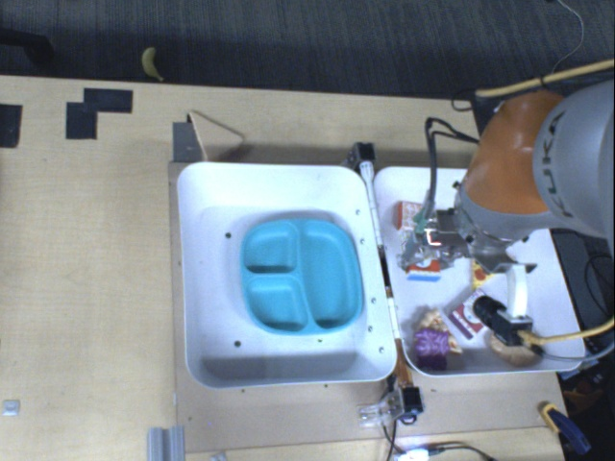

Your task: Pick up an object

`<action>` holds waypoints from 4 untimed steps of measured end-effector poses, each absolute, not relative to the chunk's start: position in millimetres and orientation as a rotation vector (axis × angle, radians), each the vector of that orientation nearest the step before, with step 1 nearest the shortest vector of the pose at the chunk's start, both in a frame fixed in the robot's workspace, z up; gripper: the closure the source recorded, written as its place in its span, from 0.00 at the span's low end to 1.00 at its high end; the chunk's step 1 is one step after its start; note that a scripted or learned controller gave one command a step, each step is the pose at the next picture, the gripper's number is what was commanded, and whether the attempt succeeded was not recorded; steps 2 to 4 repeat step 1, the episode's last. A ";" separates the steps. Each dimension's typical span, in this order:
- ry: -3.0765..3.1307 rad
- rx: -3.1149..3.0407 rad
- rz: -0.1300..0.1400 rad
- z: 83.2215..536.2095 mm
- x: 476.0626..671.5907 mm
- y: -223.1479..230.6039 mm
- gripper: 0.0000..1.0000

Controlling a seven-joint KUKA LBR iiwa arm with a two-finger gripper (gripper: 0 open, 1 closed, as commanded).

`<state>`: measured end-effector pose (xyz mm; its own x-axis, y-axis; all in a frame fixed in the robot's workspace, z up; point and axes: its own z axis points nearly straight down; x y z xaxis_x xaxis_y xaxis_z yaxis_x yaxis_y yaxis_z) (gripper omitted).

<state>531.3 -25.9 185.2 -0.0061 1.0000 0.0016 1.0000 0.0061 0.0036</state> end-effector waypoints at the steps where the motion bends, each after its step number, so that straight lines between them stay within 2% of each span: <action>1: 2.224 2.219 0.001 198.7 486.8 -53.1 1.00; 4: 2.224 2.219 0.001 198.7 486.8 -53.1 1.00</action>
